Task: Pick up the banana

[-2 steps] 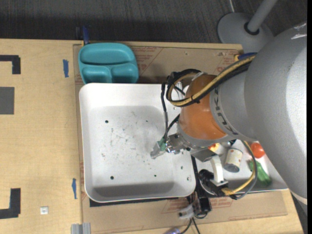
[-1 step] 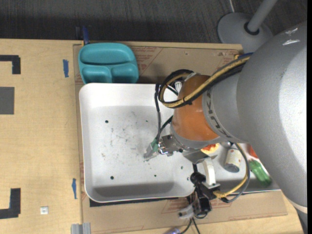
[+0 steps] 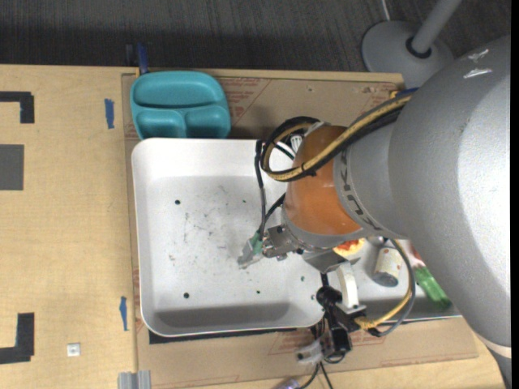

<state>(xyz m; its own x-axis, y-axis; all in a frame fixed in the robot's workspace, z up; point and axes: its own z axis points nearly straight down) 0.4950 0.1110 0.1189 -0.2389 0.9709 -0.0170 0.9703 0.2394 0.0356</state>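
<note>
- You are looking down at the big grey arm with an orange band point(image 3: 320, 197), which is reaching in from the right and is covering most of the right bin.
- The end effector point(image 3: 253, 250) is hanging low over the shallow white left bin point(image 3: 162, 217), near its right side; I cannot tell its state from this angle.
- The yellow banana is not identifiable anywhere; I am guessing it is lying under the arm in the right bin, where only small pieces are peeking out: something white point(image 3: 388, 267), something green point(image 3: 432, 290) and a bit of red and yellow point(image 3: 349, 248).
- A teal plastic divided tray point(image 3: 180, 104) is sitting on the brown cardboard counter point(image 3: 65, 217), just behind the left bin.
- In my judgement the step in hand is still the approach; nothing is being gripped.
- The next move is asking you to locate the banana first, then bring the end effector above it.
</note>
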